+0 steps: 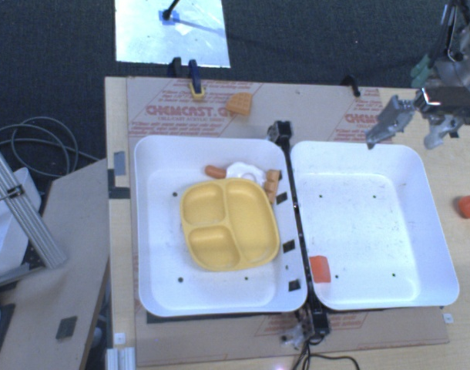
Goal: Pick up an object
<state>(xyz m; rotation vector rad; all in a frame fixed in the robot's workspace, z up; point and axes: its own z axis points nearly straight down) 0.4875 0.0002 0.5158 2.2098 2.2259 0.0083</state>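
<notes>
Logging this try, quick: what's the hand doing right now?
Hand: fingers spread open, holding nothing, above the far edge of the right bin.

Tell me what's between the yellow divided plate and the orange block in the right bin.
In the camera view, the left bin's right wall, the black clips joining the bins, and the right bin's left wall separate the yellow divided plate from the orange block.

1. You have two white bins, the left bin [154, 284] and the right bin [420, 206], the right speckled with dark flecks.
2. In the left bin: a yellow divided plate [229, 226]; at its far edge an orange sausage [215, 172] and a white piece [246, 173].
3. At the right bin's near-left corner: an orange-red block [320, 268].
4. Your bench board [327, 110] is tan with red lettering.
</notes>
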